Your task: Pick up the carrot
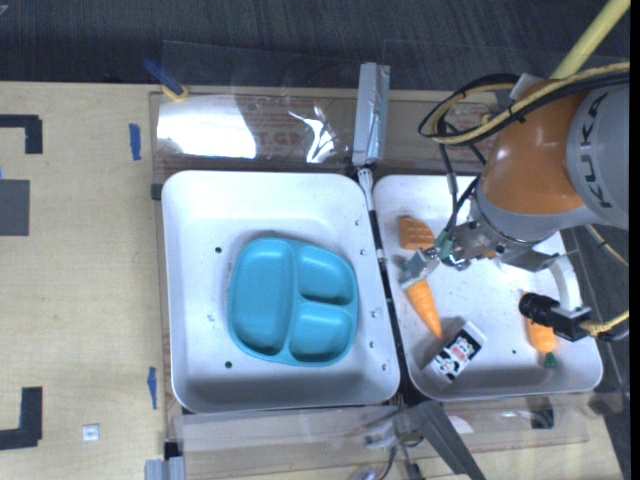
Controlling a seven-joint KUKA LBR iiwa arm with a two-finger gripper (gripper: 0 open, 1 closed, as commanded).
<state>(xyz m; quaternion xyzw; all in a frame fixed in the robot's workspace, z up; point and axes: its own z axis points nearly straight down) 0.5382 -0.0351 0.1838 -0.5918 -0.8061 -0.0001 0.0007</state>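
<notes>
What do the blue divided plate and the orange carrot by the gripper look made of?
Blue divided plate: likely moulded plastic, smooth with a soft sheen, uniform colour. Orange carrot: probably a plastic toy, with even matte orange and a green tip; real cannot be ruled out.

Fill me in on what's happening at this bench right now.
A grey and orange robot arm reaches into the right bin, its gripper low over the leafy top end of a carrot lying on the bin floor. The carrot has not been lifted. Near it are an orange food piece, a small black and white box and a second carrot by the right wall. The left bin holds a blue divided plate.
</notes>
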